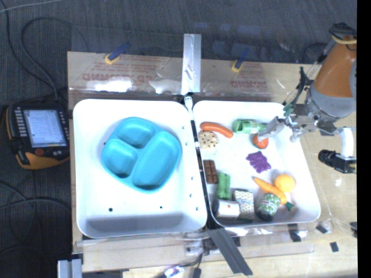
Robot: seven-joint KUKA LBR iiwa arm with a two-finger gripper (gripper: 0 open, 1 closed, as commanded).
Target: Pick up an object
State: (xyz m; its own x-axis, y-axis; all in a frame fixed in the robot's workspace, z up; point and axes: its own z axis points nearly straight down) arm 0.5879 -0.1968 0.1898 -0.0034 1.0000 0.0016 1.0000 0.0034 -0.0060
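Grey arm [333, 94] slants over the right bin [307, 172], jaws above a red toy [261, 142].

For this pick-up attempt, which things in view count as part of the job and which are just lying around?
Part of the job:
gripper
red piece right by it
right bin

Lying about:
blue tray in left bin
sausage
purple grapes
carrot
handheld controller

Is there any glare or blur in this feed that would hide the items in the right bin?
Camera view: lighting is even and soft; the right bin looks washed-out white, but the toys stay readable. Glare shows on the plastic sheet behind the bins. The gripper is slightly soft-edged, and the small boxes at the near wall blur together.
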